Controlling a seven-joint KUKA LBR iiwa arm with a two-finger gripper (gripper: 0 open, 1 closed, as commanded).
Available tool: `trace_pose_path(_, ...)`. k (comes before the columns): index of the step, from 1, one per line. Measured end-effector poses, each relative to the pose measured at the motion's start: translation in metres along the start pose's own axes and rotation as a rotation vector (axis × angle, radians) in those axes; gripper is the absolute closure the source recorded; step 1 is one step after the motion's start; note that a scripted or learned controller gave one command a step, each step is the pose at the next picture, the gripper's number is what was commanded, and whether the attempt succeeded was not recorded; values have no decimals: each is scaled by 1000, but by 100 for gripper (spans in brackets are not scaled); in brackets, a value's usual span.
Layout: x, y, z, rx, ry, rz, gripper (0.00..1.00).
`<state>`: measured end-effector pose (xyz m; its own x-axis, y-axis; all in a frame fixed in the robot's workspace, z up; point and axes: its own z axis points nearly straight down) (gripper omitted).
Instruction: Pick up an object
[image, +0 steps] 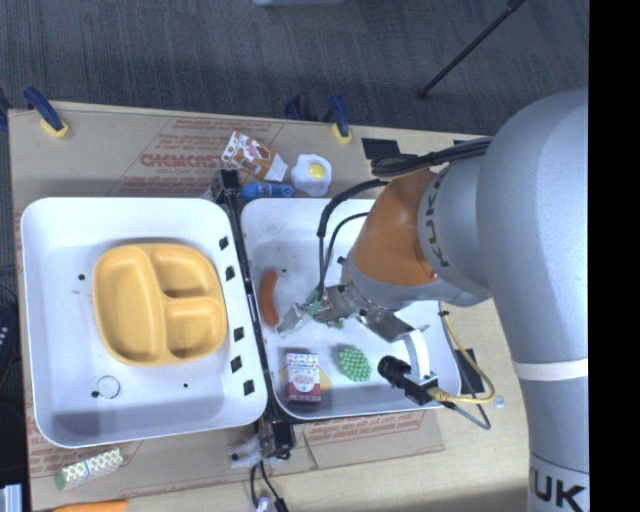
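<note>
In the right bin (268, 224) lie an orange sausage-shaped toy (269, 297), a small red and brown box (302, 377) and a green knobbly ball (352, 363). My gripper (300, 316) reaches down into this bin from the right, its grey tip just right of the sausage and above the box. The wrist with its orange band (395, 243) covers the bin's middle and hides part of its floor.
The left bin (50, 230) holds a yellow divided tray (160, 300). Behind the bins on the cardboard sit a small carton (244, 153), a blue item (266, 190) and a yellow-and-white object (313, 173). A wrapped packet (88, 467) lies at the front left.
</note>
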<state>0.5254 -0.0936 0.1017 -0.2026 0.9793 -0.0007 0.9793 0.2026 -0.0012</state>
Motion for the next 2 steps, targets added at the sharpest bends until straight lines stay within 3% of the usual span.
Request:
trace_pose_path(1,-2,-16,10,5,4,582,0)
trace_pose_path(2,-8,38,10,3,3,571,0)
